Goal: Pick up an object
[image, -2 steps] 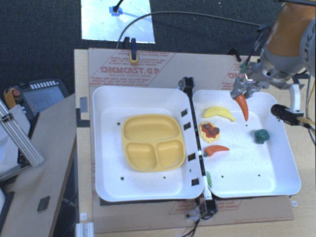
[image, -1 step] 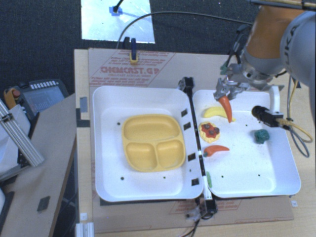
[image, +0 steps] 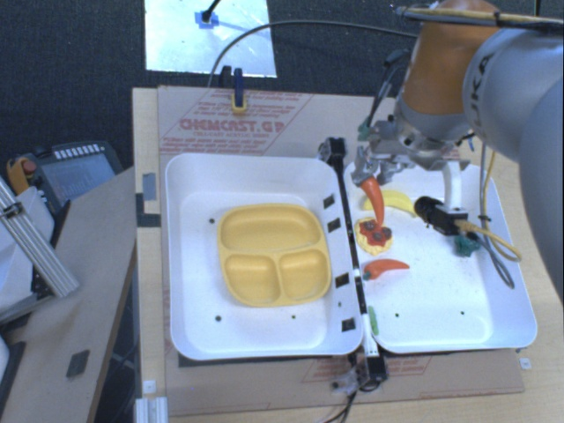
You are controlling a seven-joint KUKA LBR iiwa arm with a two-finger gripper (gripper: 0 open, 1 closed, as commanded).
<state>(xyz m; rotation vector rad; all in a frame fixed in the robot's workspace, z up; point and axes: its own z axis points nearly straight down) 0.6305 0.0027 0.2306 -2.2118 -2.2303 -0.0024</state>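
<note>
Above right bin: the gripper (image: 370, 175) hangs over the far left part of the right bin (image: 445, 311), close to the divider between the two bins.
Gripper state: fingers pinched on the top end of an orange pepper (image: 376, 204).
Orange pepper: hangs upright from the fingers, tip pointing down, just over a round yellow toy (image: 374, 236) with a red topping; whether the tip touches the toy cannot be told.
Banana (image: 401, 204): lies on the bin floor just right of the hanging pepper.
Second pepper (image: 385, 270): red-orange, lies flat, nearer than the round toy and apart from it.
Left bin (image: 189, 236): holds a yellow compartment tray (image: 269, 254) at its middle, with one long section on the far side and two smaller ones on the near side.
Arm (image: 458, 51): reaches in from the far right, its orange band above the wrist.
</note>
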